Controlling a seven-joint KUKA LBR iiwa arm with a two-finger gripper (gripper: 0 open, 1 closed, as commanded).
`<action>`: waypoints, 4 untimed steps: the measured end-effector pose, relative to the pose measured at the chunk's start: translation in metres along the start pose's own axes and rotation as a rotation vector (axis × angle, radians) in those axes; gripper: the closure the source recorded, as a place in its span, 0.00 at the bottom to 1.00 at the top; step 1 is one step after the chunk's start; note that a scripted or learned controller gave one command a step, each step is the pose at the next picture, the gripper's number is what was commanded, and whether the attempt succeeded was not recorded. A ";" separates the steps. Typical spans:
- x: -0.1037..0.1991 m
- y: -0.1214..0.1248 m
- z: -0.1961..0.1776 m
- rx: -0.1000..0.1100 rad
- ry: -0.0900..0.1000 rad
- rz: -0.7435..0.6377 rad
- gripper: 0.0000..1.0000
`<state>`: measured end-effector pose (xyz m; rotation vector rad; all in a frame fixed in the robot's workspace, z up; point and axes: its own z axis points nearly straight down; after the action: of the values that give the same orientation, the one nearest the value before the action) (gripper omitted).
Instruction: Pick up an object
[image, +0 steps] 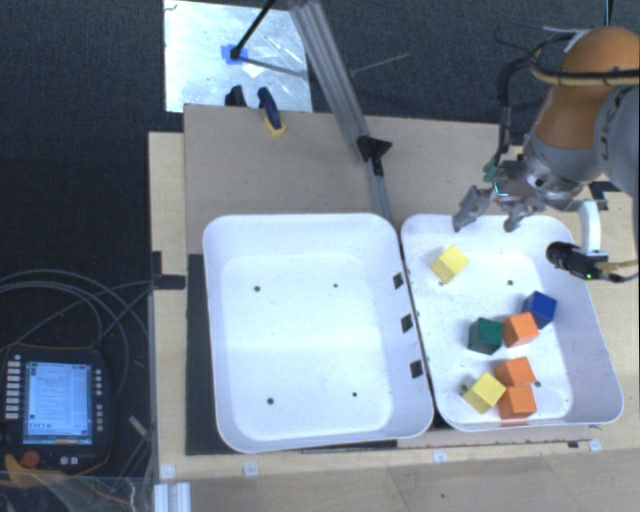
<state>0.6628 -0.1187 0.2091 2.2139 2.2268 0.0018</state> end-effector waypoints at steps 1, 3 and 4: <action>0.000 0.000 0.000 0.000 0.000 0.000 0.00; -0.003 0.010 0.094 0.004 0.000 0.001 0.00; -0.002 0.011 0.103 0.001 -0.001 0.000 0.00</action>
<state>0.6741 -0.1210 0.1066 2.2137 2.2263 -0.0001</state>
